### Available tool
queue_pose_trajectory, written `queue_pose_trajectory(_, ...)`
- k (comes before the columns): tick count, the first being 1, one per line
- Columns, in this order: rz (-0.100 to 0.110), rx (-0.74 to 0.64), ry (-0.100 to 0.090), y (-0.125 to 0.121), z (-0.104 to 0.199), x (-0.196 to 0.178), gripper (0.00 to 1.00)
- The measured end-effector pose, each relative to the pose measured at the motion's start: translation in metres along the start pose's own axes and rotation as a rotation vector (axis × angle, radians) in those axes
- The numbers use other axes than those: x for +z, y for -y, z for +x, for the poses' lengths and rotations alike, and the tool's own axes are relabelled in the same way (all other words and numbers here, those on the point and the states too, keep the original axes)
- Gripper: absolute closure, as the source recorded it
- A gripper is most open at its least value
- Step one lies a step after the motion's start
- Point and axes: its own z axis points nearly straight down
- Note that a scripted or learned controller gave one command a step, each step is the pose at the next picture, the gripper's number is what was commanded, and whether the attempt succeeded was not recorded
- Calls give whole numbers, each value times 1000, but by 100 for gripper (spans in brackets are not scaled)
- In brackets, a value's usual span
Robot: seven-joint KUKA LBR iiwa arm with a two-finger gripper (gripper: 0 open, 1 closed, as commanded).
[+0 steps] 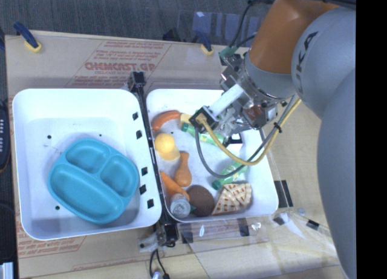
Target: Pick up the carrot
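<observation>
Gripper (237, 130) is hovering over the far part of the right bin (242, 215); whether it is wide or narrow I cannot tell. From the left, a blue plate (94, 178) is sitting in the left bin (21, 150). The carrot (170, 183) is lying along the right bin's left wall, between a yellow ball (166, 146) and a can (179, 206), just beside a drumstick (183, 170). A good pick is likely asking for closing across the carrot's width while keeping clear of the wall and the drumstick.
</observation>
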Motion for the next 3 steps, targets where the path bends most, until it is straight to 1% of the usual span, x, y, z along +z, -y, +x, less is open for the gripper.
queue_pose_trajectory(1, 6, -2, 10, 2, 0, 6, 0)
queue_pose_trajectory(2, 14, 77, 20, 25, 6, 130, 0)
queue_pose_trajectory(3, 11, 121, 16, 37, -29, 160, 0)
